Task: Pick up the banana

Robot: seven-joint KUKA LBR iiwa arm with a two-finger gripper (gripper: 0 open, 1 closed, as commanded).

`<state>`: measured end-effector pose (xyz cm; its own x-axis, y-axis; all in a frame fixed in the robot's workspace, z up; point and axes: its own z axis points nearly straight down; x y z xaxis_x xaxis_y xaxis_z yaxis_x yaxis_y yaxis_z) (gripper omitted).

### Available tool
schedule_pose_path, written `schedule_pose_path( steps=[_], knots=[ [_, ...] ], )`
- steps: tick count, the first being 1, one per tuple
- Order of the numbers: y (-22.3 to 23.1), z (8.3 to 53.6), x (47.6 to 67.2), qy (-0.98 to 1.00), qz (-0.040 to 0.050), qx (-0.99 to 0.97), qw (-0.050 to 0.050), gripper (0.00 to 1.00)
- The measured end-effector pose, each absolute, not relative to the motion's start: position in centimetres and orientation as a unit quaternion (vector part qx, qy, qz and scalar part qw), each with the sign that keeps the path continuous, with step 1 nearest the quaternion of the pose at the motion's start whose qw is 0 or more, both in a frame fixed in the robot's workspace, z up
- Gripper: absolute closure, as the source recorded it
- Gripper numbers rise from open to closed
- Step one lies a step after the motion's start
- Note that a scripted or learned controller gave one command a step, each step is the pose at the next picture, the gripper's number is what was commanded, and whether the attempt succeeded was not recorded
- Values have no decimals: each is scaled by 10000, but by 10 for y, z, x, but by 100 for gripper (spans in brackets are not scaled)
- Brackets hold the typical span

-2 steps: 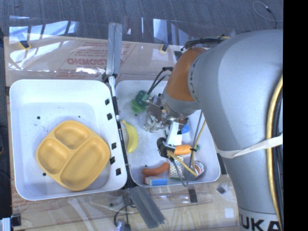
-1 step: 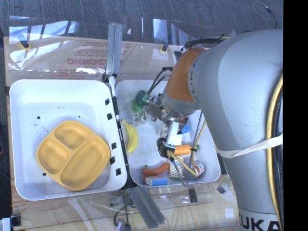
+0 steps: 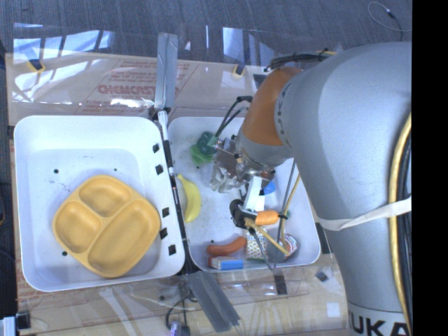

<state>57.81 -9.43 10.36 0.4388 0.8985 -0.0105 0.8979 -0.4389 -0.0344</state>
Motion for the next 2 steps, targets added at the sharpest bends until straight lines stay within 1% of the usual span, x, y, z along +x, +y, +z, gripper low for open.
schedule_pose_path(
  steps=[1, 2],
  knots=[
    [-91, 103, 532, -4836, 45, -8753, 39, 100],
    [-94, 87, 584, -4601, 41, -8879, 31, 100]
  ],
)
